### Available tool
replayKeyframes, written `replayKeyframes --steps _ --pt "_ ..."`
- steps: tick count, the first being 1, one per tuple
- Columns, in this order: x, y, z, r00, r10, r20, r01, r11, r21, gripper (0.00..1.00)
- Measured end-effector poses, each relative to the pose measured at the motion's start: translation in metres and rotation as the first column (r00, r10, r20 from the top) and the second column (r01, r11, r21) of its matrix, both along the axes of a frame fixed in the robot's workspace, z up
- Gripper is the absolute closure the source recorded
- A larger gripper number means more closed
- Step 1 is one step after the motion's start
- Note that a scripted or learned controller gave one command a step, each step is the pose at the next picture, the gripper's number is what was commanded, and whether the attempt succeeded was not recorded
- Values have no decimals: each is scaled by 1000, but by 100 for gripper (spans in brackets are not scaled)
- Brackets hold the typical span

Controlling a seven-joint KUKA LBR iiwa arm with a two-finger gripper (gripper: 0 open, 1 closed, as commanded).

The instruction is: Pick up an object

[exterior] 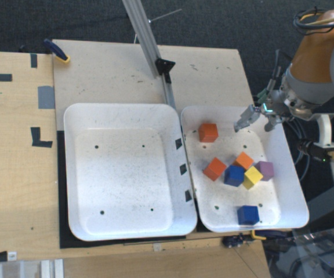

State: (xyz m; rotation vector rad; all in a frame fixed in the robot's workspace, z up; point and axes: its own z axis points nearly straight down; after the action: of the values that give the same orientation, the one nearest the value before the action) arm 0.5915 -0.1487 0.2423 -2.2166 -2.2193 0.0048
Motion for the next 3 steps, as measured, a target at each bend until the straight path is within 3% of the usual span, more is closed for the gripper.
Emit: replayKeyframes --steps 1,3 --pt "1 0 2 1000 1 4 -1 1000 -1 0" --pt "6 15 -106 1000 1 -3 -1 1000 -1 0"
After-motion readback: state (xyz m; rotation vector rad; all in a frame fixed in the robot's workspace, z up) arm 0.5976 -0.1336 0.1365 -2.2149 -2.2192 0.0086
